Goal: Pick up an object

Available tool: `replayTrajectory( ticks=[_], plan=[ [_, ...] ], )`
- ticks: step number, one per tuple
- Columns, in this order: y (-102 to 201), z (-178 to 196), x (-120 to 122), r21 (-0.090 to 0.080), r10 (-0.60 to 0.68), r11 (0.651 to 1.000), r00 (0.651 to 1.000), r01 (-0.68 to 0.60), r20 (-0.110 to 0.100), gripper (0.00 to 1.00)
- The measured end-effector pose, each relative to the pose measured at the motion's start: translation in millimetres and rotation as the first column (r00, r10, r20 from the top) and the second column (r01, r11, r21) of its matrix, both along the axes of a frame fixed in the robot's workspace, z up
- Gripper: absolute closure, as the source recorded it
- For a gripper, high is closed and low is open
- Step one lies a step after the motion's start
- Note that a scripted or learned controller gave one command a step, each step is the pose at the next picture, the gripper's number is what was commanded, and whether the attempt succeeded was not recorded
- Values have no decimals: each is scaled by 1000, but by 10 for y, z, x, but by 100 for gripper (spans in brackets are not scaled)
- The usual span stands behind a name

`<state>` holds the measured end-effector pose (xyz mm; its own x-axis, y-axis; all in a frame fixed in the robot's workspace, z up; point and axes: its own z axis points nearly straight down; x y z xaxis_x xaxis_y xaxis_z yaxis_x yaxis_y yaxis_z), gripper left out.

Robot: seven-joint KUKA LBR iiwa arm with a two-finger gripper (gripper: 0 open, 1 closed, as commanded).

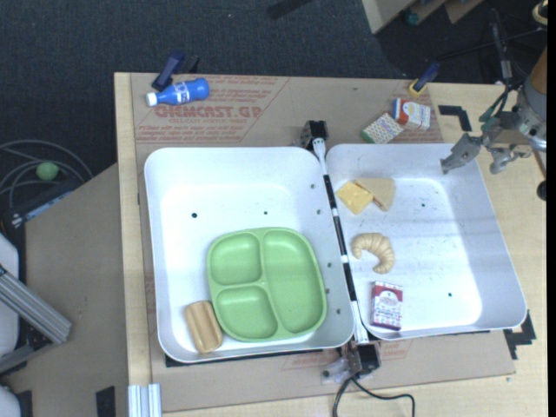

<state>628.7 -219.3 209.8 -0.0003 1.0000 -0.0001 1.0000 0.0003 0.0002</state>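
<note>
My gripper (pixel 479 157) hangs at the far right, over the back right corner of the right bin (pixel 452 233). Its two fingers are spread open and nothing is between them. The right bin holds a yellow cheese wedge (pixel 354 197) touching a tan bread slice (pixel 380 192), a croissant (pixel 373 252) below them, and a small red box (pixel 387 306) near the front left corner. All of these lie well to the left of the gripper.
The left bin (pixel 174 233) holds a green divided plate (pixel 265 282) and a tan wafer (pixel 202 326). Behind the bins on the bench lie a blue-and-white bottle (pixel 178 92) and two small cartons (pixel 400 122). A black divider rail (pixel 334 224) runs between the bins.
</note>
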Motion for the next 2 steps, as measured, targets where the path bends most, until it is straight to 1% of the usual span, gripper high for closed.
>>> replayTrajectory(
  ticks=[1, 2],
  plan=[
    [451, -786, -54, 2, 1, 1000, 1000, -1, -3, 0],
    [978, -1262, -771, 2, 0, 1000, 1000, 0, -3, 0]
  ],
)
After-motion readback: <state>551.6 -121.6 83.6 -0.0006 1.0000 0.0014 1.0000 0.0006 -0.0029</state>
